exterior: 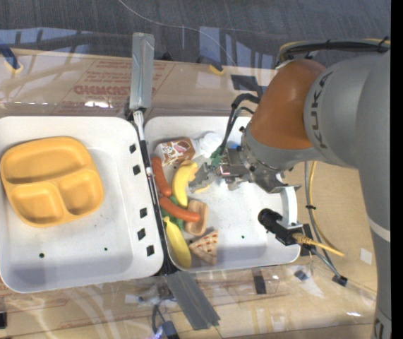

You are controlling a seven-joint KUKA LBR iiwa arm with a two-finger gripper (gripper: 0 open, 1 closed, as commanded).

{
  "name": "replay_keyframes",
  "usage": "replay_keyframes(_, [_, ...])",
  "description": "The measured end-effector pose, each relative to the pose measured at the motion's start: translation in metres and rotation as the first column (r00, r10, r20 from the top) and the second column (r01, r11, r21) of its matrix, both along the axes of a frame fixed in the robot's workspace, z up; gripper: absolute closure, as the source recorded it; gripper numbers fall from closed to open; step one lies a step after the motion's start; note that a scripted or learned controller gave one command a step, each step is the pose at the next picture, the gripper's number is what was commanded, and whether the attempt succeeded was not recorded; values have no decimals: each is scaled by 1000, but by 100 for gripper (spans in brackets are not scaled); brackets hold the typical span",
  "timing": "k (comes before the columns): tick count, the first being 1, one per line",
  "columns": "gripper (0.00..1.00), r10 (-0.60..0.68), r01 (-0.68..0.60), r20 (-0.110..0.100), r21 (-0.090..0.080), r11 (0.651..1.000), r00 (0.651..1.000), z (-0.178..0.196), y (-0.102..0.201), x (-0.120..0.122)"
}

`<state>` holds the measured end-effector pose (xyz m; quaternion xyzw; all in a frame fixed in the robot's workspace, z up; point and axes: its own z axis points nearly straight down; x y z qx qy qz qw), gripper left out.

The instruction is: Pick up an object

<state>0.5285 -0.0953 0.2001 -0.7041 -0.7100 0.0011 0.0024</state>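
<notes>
Gripper (208, 175) low in the right bin (247, 249), over the toy food.

You see a yellow banana (181, 180) just left of it, long axis running near to far, far tip curving right; whether the fingers grip anything you cannot tell. Two hot dogs (162, 176) lie beside it; the yellow divided plate (49, 179) sits in the left bin (67, 263).
</notes>
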Motion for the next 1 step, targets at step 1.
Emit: replay_keyframes(1, [0, -209, 209, 1, -1, 978, 978, -109, -11, 14])
